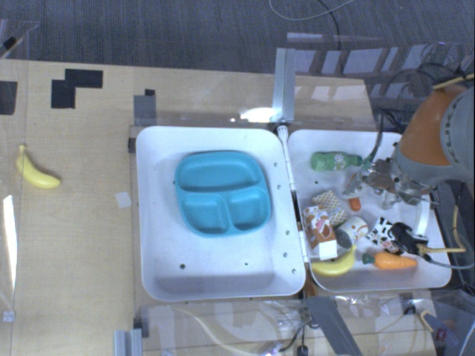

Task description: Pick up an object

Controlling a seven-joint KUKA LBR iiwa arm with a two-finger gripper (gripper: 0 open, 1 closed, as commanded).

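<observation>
Camera view looks down at a slant on two white bins side by side on your worktop [82, 243]. The things you could pick up are heaped in the right bin [438, 277], mostly toward its near and left part: a green bottle [335, 161] lying on its side at the far edge, its long axis running left to right; a patterned packet [320, 221]; a yellow banana [334, 264] curving along the near left corner; an orange carrot [392, 261] lying left to right just beside it; and a black-and-white spotted toy [383, 233] between them. Your hand [386, 178] hangs over the middle of this bin, under the orange wrist band, with the arm coming in from the right. Whether its fingers are apart or together cannot be told. Nothing is visibly held. The clutter lies nearer you and to the left of the hand, the bottle farther and left. The left bin [148, 273] holds a blue divided tray [221, 191]. A second banana [35, 170] rests well apart on the worktop's far left.
</observation>
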